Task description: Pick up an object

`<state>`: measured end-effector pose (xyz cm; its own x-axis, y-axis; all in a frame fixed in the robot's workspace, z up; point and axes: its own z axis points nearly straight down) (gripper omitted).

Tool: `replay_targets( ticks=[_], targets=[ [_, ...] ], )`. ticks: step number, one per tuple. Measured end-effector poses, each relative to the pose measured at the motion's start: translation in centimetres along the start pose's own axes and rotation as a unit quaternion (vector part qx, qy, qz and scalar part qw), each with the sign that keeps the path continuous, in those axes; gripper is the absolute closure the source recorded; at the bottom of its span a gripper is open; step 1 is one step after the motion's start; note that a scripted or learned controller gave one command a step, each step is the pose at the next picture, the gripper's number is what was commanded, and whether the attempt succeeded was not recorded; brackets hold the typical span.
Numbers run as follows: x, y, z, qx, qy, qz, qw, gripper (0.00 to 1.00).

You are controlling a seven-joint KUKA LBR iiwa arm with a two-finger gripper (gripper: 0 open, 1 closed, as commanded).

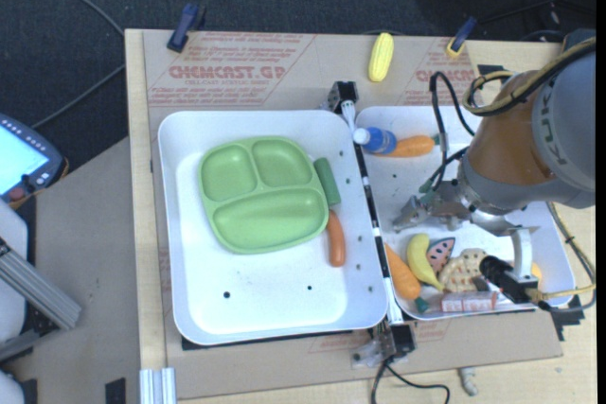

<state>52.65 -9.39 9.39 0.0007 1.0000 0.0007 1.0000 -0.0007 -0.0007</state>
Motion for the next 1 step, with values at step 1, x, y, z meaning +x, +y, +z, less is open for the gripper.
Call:
replay_targets(
  ticks=[1],
  targets=[
    [-0.70, -4.74, 0.92, -0.001, -0.001, 0.000, 1.0000, 0.00]
  ],
)
